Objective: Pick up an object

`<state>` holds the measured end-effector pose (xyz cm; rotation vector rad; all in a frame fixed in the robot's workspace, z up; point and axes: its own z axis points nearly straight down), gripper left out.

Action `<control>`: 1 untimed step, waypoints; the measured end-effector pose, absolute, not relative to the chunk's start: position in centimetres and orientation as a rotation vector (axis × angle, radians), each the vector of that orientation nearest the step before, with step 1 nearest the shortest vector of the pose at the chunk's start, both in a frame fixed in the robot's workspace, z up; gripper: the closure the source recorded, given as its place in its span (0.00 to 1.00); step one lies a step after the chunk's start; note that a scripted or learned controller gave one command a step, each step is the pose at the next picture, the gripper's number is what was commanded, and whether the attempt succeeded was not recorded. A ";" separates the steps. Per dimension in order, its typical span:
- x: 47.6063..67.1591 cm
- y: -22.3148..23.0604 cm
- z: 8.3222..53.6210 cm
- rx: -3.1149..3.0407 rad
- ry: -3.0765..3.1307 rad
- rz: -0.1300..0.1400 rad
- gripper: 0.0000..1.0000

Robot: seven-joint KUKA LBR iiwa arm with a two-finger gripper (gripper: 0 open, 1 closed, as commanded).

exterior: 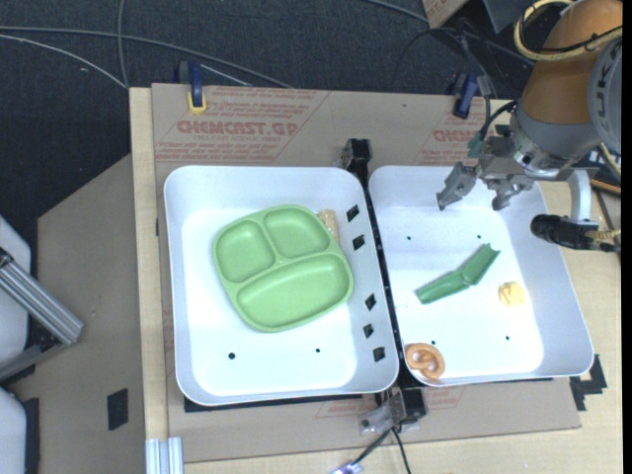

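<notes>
The arm (568, 77) reaches in from the right, and its pincer (478, 190) hangs over the far edge of the right bin (553, 349) with its two fingers spread apart and nothing between them. The left fingertip sits above the bin's white floor near the far rim; the right one sits a little further right along the same rim.

In the right bin a green scoop-shaped piece (457, 276) lies slantwise near the middle, well apart from the pincer. Just beside it to the right lies a small yellow piece (510, 293). A round orange-and-tan ring-like piece (426, 360) rests against the near left corner, touching the rim. Between these three the floor is bare, with open room along the far and right sides of the bin.

The left bin (197, 363) holds a green divided plate (283, 266) with three compartments, set roughly at its centre, with bare white floor on all sides of it, widest along the near rim. A small tan piece (328, 223) lies touching the plate's far right edge.

The two bins meet along a dark divider (367, 255) carrying small black tabs. Both stand on a brown board (267, 117) on the desk, printed in red with "CHEMCAST GP" behind the left bin; similar red print behind the right bin is partly hidden by the arm. Blue clamps (197, 82) grip the board's far edge.
</notes>
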<state>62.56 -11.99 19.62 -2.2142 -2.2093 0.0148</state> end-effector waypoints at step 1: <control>62.9 -12.0 20.5 -2.220 -2.221 0.000 0.00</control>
